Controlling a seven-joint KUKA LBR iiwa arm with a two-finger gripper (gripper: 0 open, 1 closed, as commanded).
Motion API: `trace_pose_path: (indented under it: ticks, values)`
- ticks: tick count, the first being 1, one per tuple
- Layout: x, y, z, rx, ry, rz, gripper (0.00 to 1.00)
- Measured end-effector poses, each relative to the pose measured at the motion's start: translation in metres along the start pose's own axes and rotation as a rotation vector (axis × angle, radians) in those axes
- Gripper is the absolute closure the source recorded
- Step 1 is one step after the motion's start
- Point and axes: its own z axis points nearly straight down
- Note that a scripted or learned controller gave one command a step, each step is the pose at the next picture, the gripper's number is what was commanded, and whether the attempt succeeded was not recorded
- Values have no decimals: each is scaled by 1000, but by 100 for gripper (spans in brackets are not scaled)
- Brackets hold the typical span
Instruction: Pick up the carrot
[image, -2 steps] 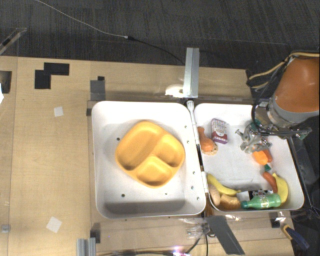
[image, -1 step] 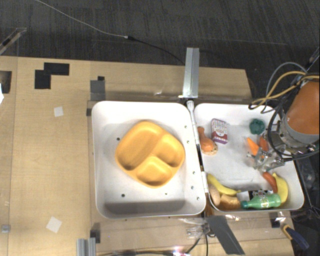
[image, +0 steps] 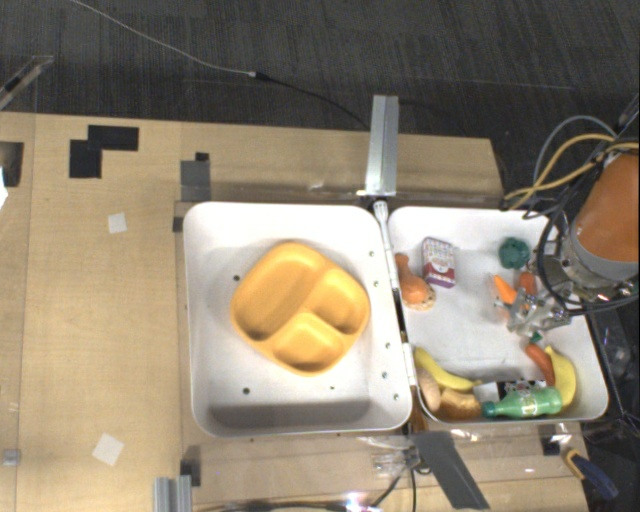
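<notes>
The carrot (image: 503, 290), a small orange piece, lies in the right bin (image: 470, 335) towards its right side. My gripper (image: 527, 316) hangs low over the bin, just right of and slightly nearer than the carrot, close to it. The arm's orange band (image: 610, 215) rises above it at the view's right edge. The metal gripper body hides part of the bin floor beside the carrot. Nothing can be seen held in the gripper.
The right bin also holds a green round toy (image: 514, 252), a pink-and-white box (image: 438, 262), a drumstick (image: 411, 285), two bananas (image: 443, 374) (image: 566, 375), a reddish-orange piece (image: 541, 360) and a green bottle (image: 522, 404). A yellow divided plate (image: 300, 305) sits in the left bin (image: 215, 390).
</notes>
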Motion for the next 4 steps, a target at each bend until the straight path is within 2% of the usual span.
trace_pose_path:
  ticks: [1,2,3,4]
  values:
    - [-2,-2,-12,7,-4,3,100]
    - [-13,-25,23,-4,4,411,100]
    - [-12,-25,22,-3,4,412,0]
    - [-50,29,31,0,3,631,0]
